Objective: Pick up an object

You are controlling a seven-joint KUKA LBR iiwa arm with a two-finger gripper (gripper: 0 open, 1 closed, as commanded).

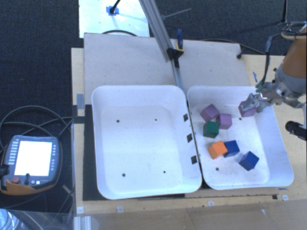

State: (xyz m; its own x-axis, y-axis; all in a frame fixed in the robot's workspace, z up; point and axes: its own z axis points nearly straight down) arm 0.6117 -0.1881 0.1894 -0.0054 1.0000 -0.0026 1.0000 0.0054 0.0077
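Near edge of right shallow white bin point(283, 174): dark blue cube point(249, 160), second blue cube point(231, 148), orange cube point(217, 149). Mid-bin: green cube point(210, 129), two purple cubes point(215, 116). Far right rim: two-finger gripper point(251, 104) apparently clenched around mauve block point(247, 110), lifted. Pick likely made; carrying remains

Reaches in from the right edge of the view, grey arm point(293, 83) with its orange band point(296, 56) high near the upper right corner. Narrows below the band into a grey wrist, angled leftward and down. Ends in the gripper point(250, 105), fingers closed around a small purple block point(247, 110), held above the right bin's upper right part.
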